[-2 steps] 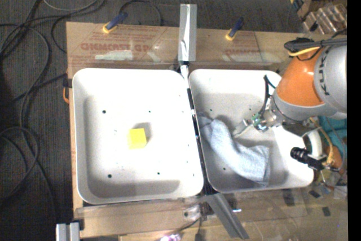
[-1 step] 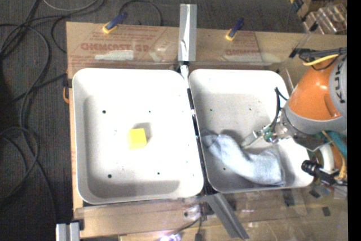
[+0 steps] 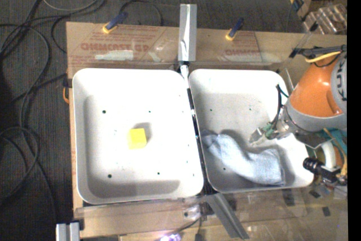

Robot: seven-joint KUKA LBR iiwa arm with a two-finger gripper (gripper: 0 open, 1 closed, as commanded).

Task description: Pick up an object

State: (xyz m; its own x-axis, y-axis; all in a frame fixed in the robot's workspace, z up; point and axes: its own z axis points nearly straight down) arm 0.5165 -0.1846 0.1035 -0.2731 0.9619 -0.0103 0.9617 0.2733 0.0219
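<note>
From my seat I see the arm (image 3: 318, 96) reaching in from the right over the right bin (image 3: 237, 79), its orange band sitting above the bin's right wall. The claw (image 3: 264, 134) hangs low over the bin floor, just above the upper edge of a crumpled pale blue cloth (image 3: 248, 161) that lies along the near side of that bin. I cannot tell whether the claw is apart or together; it is small and blurred against the white floor, and I see nothing held in it. In the left bin (image 3: 90, 87) a small yellow block (image 3: 137, 138) sits alone near the middle, well apart from the claw. Both bins rest side by side on the desk (image 3: 113, 45), a cardboard-covered top with two blue-and-yellow clamps (image 3: 114, 22) at its far edge. Black cables (image 3: 34, 42) loop across the dark floor to the left.
</note>
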